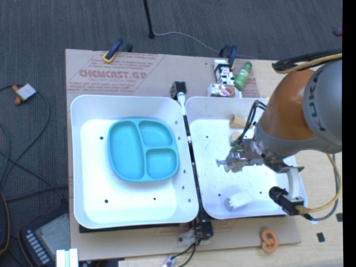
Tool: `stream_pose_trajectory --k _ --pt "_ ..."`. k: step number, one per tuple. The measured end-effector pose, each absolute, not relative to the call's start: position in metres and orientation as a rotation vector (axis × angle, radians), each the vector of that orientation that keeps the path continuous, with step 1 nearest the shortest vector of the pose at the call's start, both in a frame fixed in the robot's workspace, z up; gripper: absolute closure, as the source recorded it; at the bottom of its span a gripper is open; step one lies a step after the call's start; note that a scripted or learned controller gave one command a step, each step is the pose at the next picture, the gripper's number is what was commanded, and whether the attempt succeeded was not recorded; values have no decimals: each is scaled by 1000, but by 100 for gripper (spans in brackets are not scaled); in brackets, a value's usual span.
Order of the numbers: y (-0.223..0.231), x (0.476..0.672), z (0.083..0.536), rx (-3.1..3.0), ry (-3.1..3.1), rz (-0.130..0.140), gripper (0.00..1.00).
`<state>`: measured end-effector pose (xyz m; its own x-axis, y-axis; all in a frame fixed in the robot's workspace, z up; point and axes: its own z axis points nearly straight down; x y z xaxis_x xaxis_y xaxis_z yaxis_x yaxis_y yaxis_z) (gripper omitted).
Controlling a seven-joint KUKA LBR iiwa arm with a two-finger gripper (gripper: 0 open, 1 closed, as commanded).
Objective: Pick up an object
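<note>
My gripper (232, 162) hangs low over the middle of the right bin (208, 149), below the orange band of the arm (289, 113). A small white block (238, 200) lies on the bin floor near the front, a little in front of the gripper and apart from it. A tan cone-shaped piece (237, 121) lies near the bin's back, beside the arm's cable. The arm hides the bin's right part. Nothing can be made out in the gripper's hold.
The left bin (83, 166) holds a blue divided plate (143, 149). A green bottle (242, 75) and a small box lie on the cardboard behind the right bin. An orange ring (269, 240) sits at the front edge. Blue clamps (114, 50) hold the board.
</note>
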<state>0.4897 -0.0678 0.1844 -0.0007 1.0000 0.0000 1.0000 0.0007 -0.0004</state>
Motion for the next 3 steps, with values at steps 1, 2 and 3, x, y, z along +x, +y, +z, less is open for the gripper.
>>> stream_pose_trajectory --k 1,2,3 --pt "-20 519 184 -2219 -2222 2 100" --pt "19 483 184 -2219 -2221 3 100" --pt "-1 483 184 -2222 -2220 3 100"
